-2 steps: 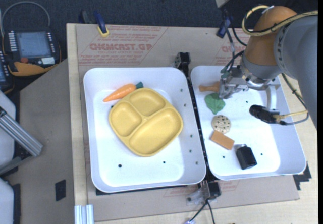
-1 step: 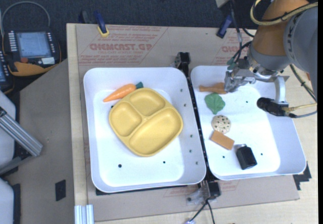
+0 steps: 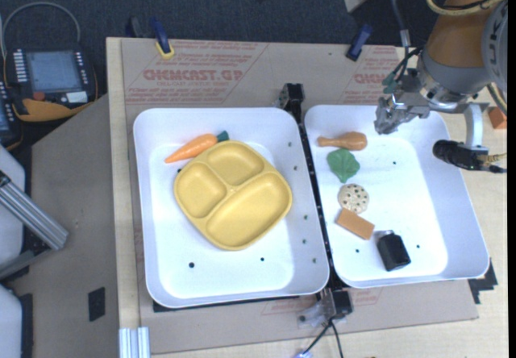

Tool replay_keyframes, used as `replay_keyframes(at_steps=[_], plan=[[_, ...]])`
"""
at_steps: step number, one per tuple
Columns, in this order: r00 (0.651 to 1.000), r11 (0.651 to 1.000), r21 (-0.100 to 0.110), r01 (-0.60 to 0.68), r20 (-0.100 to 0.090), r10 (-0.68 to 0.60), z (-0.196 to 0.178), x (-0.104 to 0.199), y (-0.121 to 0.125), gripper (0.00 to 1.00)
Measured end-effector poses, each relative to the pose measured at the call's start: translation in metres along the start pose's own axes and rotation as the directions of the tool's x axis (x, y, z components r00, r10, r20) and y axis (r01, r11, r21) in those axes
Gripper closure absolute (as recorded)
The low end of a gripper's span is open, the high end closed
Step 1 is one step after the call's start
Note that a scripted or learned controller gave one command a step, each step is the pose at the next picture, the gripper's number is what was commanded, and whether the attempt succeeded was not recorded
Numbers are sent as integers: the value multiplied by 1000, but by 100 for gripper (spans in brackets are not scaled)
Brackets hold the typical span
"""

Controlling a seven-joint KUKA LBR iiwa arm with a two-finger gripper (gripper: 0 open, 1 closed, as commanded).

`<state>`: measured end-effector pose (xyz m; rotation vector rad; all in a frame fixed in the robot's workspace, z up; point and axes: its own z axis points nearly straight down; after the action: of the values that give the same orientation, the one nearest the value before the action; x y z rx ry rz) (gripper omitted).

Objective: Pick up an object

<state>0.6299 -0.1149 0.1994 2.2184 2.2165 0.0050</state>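
Two shallow white bins are seen side by side on the bench (image 3: 129, 187). In the left bin (image 3: 161, 268) a yellow divided plate (image 3: 232, 195) is laid near the middle, and an orange toy carrot (image 3: 191, 147) with a green top is laid just beside the plate's upper left edge, at a slant.

In the right bin (image 3: 451, 243) five small things are spread down its left half. A brown toy drumstick (image 3: 343, 140) is placed nearest the far wall, lying crosswise. Just below it a green leafy piece (image 3: 343, 164) is found, then a round speckled cookie (image 3: 353, 197), then an orange-tan block (image 3: 355, 224) touching or nearly touching the cookie's lower edge. A small black block (image 3: 393, 251) is set nearest the near wall, a little to the right of the others.

The end effector (image 3: 388, 120) is held over the far end of the right bin, just right of the drumstick and above it in the view. Nothing is seen between its fingers; whether they are apart or together cannot be told. The grey arm (image 3: 463, 42) with its orange band is extended in from the right.
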Motion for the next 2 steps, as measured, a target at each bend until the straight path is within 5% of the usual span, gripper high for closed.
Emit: replay_keyframes(at_steps=[1, 2], plan=[[1000, 1000, 1, 2, 0, -2, -50, 0, 1, 100], [1000, 1000, 10, 4, -3, -4, -36, 41, -25, 100]])
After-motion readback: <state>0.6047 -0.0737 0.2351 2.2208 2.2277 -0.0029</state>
